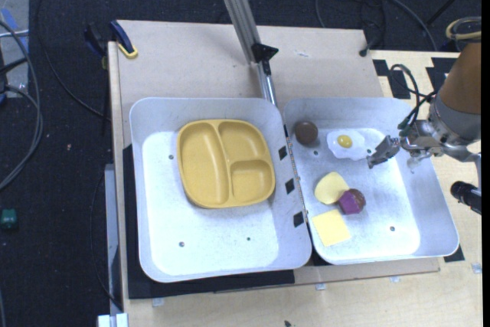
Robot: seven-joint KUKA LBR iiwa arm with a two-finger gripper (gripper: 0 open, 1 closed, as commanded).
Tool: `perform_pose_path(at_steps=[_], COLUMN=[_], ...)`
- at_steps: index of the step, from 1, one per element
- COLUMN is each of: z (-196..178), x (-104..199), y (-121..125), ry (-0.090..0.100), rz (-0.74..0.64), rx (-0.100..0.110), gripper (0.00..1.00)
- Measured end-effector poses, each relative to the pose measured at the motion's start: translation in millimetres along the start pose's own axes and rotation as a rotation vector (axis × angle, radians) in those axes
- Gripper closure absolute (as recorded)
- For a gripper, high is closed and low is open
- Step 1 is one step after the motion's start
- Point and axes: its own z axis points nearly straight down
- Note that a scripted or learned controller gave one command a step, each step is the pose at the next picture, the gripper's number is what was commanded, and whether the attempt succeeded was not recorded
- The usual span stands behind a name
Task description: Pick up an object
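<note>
1 fried egg (346,142) lies lengthwise left-to-right.

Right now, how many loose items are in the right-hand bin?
5: a brown ball at top left, a fried egg beside it, a yellow slice mid-bin touching a purple piece, and a yellow square lowest. None looks hidden.
</note>
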Motion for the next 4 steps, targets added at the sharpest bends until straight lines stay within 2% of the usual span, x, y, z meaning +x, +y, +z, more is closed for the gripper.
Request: perform_pose_path(at_steps=[1,2,4], z=[44,31,-42], x=[-4,-4,-4], y=[-1,0,3], ry=[0.000,-0.002,-0.002], rz=[0.000,0.000,-0.003], rx=[0.000,-0.006,-0.008], gripper=[0.00,1.00,1.00])
